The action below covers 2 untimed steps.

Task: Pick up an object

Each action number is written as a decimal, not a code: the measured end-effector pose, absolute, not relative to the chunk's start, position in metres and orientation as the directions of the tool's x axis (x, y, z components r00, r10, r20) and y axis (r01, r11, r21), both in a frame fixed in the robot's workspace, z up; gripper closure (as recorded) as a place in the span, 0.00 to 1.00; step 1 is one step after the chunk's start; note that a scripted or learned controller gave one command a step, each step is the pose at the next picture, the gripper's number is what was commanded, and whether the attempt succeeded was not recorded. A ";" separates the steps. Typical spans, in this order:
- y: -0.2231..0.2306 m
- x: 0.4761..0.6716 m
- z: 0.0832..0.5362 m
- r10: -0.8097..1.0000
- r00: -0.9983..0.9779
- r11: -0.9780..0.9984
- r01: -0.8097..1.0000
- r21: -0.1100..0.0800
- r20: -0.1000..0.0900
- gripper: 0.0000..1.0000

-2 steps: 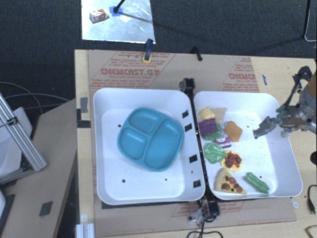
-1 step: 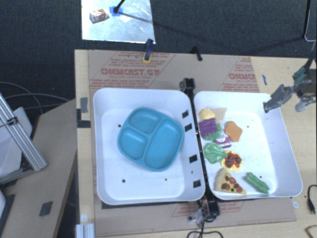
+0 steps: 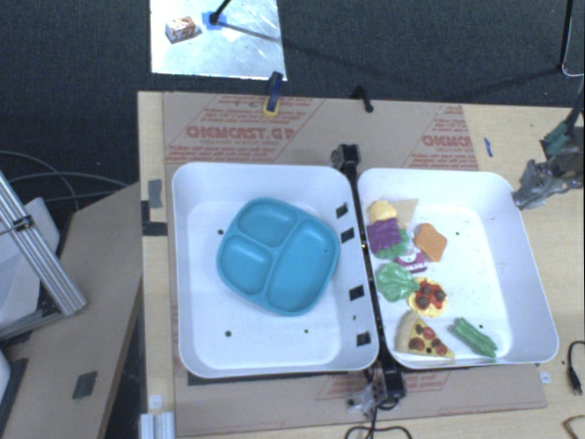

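The right bin holds several toy foods along its left side: a yellow piece, a purple piece, an orange block, a green leafy piece, a red-and-yellow piece, a pizza slice and a green pod. My gripper hovers at the far right, just outside the right bin's upper right corner, well away from the foods. Nothing shows between its fingers.
The left bin holds a blue divided plate. A black divider with clips runs between the bins. Cardboard lies under both bins. A reflective sheet lies beyond the bench's far edge.
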State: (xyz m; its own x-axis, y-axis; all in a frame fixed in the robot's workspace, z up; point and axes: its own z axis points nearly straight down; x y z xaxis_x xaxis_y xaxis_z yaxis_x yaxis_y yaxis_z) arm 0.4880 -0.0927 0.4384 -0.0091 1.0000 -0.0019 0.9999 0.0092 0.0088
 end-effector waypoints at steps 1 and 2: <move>0.030 0.487 0.453 1.000 -0.016 0.016 1.000 0.004 0.003 1.00; 0.009 0.487 0.408 1.000 0.000 0.000 1.000 0.000 0.000 1.00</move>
